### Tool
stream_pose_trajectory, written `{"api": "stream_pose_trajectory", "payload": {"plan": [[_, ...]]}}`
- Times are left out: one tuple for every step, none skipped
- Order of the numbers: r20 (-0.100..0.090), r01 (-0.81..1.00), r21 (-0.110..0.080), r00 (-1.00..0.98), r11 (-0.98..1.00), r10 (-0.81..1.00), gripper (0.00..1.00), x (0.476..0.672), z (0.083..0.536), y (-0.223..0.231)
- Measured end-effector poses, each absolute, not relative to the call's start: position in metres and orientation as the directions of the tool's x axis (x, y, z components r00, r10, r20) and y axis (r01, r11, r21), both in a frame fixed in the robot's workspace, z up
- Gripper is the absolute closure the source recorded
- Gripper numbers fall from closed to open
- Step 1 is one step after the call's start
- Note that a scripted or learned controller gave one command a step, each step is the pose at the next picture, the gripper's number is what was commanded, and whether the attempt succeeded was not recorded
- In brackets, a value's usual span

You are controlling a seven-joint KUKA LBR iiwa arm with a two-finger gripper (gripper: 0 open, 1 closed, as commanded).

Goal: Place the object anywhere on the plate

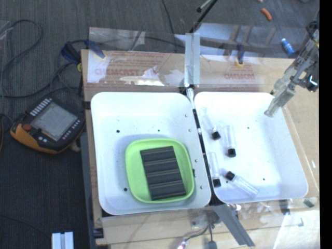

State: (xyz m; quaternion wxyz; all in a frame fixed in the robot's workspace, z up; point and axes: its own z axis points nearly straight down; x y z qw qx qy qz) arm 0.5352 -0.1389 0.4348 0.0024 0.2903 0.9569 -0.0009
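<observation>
We see a dark ridged block lying on the green plate in the left bin. The end effector hangs over the right bin; we cannot tell its state.

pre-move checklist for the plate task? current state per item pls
1. Plate in left bin: ok, green, lying flat.
2. Plate surface free: not ok, a dark ribbed block covers most of it.
3. Objects available: ok, several clear vials with black caps lie in right bin.
4. Gripper over a vial: not ok, it sits at the right bin's far corner, away from them.
5. Object between the gripper's tips: not ok, none seen there.
6. Finger state: cannot tell.
</observation>
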Motion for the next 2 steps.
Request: {"api": "stream_pose_trajectory", "payload": {"plan": [[-0.006,0.334,-0.001,-0.942,0.942,0.334,0.0,0.5592,0.435,-0.1604],[-0.005,0.091,-0.002,-0.996,0.996,0.091,0.0,0.5515,0.4354,-0.1646]]}}
